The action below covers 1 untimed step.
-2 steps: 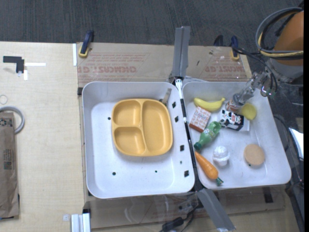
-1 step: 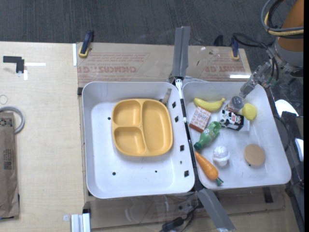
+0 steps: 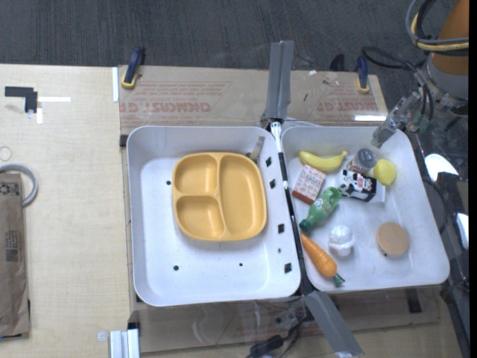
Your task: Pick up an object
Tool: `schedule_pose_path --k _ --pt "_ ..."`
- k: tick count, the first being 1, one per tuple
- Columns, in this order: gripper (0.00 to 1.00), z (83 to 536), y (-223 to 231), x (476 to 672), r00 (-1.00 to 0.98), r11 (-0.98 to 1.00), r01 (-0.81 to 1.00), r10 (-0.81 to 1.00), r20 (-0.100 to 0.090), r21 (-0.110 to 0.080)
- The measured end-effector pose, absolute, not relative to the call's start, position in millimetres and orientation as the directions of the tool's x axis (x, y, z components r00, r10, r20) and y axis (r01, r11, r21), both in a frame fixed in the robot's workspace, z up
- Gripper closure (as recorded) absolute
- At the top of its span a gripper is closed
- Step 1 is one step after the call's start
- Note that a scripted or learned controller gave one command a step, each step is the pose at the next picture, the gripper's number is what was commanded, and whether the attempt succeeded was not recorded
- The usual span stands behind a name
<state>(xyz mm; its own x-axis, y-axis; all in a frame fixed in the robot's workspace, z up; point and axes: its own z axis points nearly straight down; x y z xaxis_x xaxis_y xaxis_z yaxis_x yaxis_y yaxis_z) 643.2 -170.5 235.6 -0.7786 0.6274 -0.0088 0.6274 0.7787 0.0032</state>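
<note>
The right bin [image 3: 425, 200] holds several objects: a banana [image 3: 322, 159], a lemon [image 3: 384, 171], a small grey knob [image 3: 364, 157], a black-and-white carton [image 3: 359, 186], a red-and-white box [image 3: 308, 183], a green bottle [image 3: 320, 207], a carrot [image 3: 320, 256], a white lump [image 3: 340, 239] and a tan round disc [image 3: 392, 239]. My gripper [image 3: 387, 130] hangs over the bin's far right corner, above and just right of the grey knob, with nothing seen in it.
A yellow divided plate [image 3: 220, 196] lies in the left bin [image 3: 149, 259]. A grey post [image 3: 280, 77] rises behind the seam between the bins. Cables [image 3: 436, 17] loop around the arm at the upper right. Brown cardboard [image 3: 194, 99] lines the back.
</note>
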Motion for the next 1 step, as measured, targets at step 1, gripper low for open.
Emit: schedule_pose_path --k 1 --pt "1.0 204.8 -159.2 631.2 -0.771 0.771 0.637 0.637 -0.002 0.001"
